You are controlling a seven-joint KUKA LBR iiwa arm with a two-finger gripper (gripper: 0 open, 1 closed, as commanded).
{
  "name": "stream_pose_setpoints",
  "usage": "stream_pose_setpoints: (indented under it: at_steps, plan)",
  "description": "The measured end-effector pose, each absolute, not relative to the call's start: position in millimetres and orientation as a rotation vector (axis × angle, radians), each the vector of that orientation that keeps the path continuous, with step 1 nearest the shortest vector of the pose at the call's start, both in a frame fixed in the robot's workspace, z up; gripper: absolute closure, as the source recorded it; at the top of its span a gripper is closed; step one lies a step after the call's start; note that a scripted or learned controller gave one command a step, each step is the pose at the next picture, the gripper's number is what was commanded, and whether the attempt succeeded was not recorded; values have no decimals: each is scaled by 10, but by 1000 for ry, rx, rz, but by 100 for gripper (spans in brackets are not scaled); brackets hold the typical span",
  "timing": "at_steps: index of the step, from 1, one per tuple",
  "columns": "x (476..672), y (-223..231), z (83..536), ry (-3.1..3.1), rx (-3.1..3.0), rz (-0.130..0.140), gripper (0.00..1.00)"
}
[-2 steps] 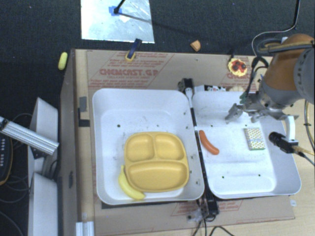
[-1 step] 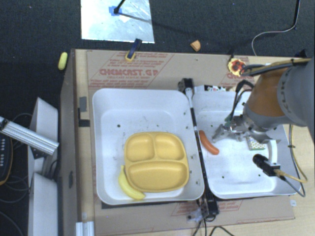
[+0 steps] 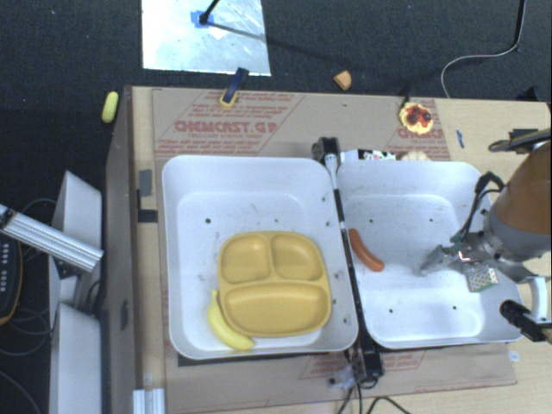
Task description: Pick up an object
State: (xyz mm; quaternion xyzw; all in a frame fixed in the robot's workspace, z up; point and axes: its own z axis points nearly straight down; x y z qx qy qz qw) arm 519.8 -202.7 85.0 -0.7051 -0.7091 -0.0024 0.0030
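Observation:
A small orange sausage (image 3: pixel 366 251) lies at a slant in the right bin (image 3: pixel 405 192), close to its left wall. My gripper (image 3: pixel 460 258) hangs low over the right side of the same bin, about a hand's width right of the sausage and apart from it. The grey arm with its orange band (image 3: pixel 528 203) comes in from the right edge above it. I see nothing held in the gripper.
The left bin (image 3: pixel 250 184) holds a yellow divided plate (image 3: pixel 274 281) with a yellow banana (image 3: pixel 224 326) at its lower left edge. On the bench behind the bins lie a small round toy pizza (image 3: pixel 417 116), a cork-like piece (image 3: pixel 343 80) and a blue-and-yellow tool (image 3: pixel 231 88).

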Motion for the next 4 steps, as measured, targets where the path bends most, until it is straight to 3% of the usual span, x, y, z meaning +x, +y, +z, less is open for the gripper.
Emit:
stream_pose_setpoints:
  at_steps: [1, 2, 3, 4]
  plan:
    - [6073, -1447, 2063, -2231, -2220, -8, 0]
    - [5468, -943, 1563, -2225, -2217, 0, 0]
    - [5427, -843, 893, -2228, -2221, -14, 0]
    - [5443, -839, 1002, -2232, -2222, -20, 100]
